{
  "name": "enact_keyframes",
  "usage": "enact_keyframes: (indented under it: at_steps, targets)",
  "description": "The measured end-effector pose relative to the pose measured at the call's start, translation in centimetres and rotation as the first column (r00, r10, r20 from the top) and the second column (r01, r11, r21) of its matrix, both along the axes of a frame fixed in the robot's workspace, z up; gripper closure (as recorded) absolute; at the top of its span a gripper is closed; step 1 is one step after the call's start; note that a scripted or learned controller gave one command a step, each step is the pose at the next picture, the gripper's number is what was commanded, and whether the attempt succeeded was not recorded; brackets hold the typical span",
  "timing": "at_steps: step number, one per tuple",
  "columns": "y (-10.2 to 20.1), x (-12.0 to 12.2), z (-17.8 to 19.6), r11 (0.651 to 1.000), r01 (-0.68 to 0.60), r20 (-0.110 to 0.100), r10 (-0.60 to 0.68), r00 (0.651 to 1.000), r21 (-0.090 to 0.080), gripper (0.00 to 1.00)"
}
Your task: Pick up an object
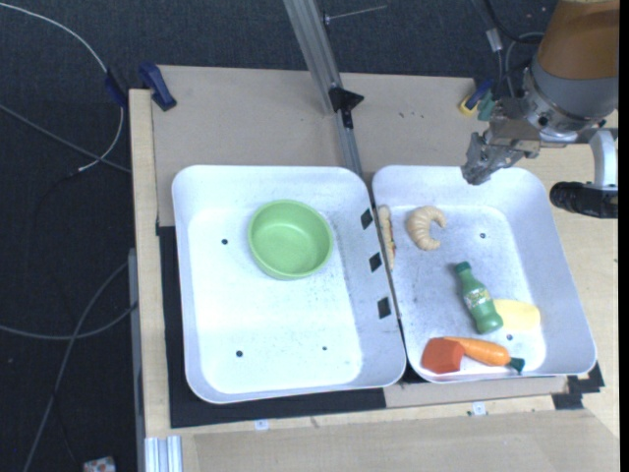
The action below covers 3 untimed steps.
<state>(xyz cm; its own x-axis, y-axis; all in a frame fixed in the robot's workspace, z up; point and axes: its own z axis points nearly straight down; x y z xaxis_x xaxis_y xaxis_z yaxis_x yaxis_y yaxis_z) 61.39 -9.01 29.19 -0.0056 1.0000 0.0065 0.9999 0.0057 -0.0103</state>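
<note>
Approach stage: the tool [479, 170] hangs over the far rim of the right bin [560, 264], nothing carried.

Its fingers seem drawn close together with nothing between them, though the slanted view makes that hard to confirm. The nearest candidate is the croissant [426, 226], lying just near and left of the tool on the bin floor; a pick calls for spreading the fingers, shifting over it and dropping down. Further toward the near side lie a green bottle [478, 299], a yellow piece [522, 314], a carrot [486, 351] and a red block [442, 356], crowded together. A pale stick [386, 234] hugs the left wall. The left bin [197, 264] holds a green bowl [289, 239].
</note>
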Motion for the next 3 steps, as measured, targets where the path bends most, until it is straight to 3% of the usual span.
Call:
enact_keyframes:
  at_steps: [1, 2, 3]
  targets:
    - [4.6, -0.4, -1.7, 1.000, 0.000, -0.003, 0.000, 1.000, 0.000, 1.00]
    - [9.6, -2.3, -2.0, 1.000, 0.000, -0.004, 0.000, 1.000, -0.001, 1.00]
    - [14.8, -3.6, -4.9, 1.000, 0.000, -0.007, 0.000, 1.000, -0.002, 1.00]
